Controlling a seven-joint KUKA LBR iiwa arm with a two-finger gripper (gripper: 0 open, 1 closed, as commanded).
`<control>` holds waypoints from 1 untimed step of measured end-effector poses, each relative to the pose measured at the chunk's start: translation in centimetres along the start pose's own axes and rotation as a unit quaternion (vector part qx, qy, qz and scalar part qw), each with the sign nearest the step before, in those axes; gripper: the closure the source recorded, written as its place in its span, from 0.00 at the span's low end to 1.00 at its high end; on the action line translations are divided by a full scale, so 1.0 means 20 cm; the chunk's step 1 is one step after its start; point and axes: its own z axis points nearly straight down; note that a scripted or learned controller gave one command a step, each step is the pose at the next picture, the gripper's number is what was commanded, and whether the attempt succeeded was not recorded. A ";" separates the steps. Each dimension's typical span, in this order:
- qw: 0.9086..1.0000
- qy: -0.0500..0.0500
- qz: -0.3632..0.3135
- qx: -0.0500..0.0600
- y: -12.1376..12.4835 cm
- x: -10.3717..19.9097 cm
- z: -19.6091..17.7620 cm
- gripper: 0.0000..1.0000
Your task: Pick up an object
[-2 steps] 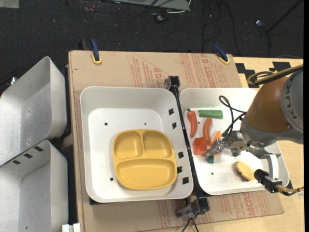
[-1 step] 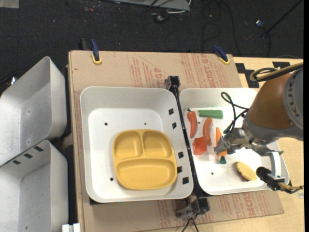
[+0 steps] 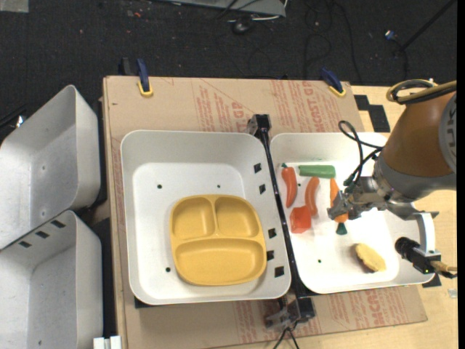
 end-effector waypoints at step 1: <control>1.000 -0.001 0.000 -0.001 0.05 -0.01 -0.28 1.00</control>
